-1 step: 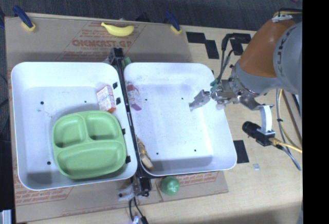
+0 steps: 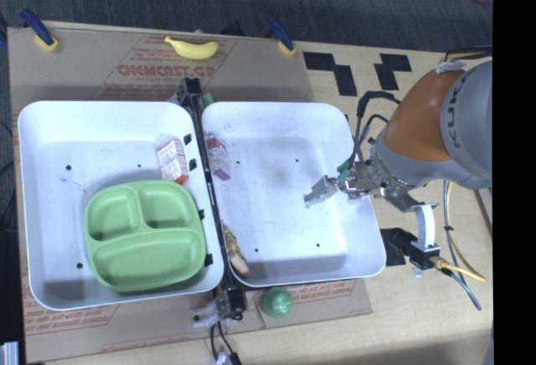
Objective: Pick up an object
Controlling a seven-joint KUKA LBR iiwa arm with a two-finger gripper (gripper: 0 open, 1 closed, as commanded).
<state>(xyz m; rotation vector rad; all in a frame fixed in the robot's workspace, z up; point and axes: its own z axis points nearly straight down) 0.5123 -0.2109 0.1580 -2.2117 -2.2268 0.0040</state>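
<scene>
Camera view. Your gripper (image 2: 321,190) sits over the right half of the right bin (image 2: 362,248), low and apparently near the floor, wrist coming in from 3 o'clock. Nothing shows between its fingers; whether they are spread or closed you cannot tell from this slant.

Candidates for picking lie along the left wall of the right bin. A small clear packet (image 2: 217,156) with pink and red print lies at about 10 o'clock from the gripper, well apart, its long axis running roughly 12 to 6. A tan, finger-like thing (image 2: 234,256) lies at 7 to 8 o'clock from the gripper, in the near left corner, long axis also about 12 to 6, close against the wall.

In the left bin (image 2: 33,213): a green divided tray (image 2: 146,233) and a small red-and-white carton (image 2: 172,159) at its 12 o'clock.

Judgement: either pick needs a long sweep toward 9 o'clock. The packet is the clearer choice; the tan thing hugs the wall.

Arm pose: orange band (image 2: 419,125) above the wrist, forearm angled down toward 9 o'clock.
</scene>
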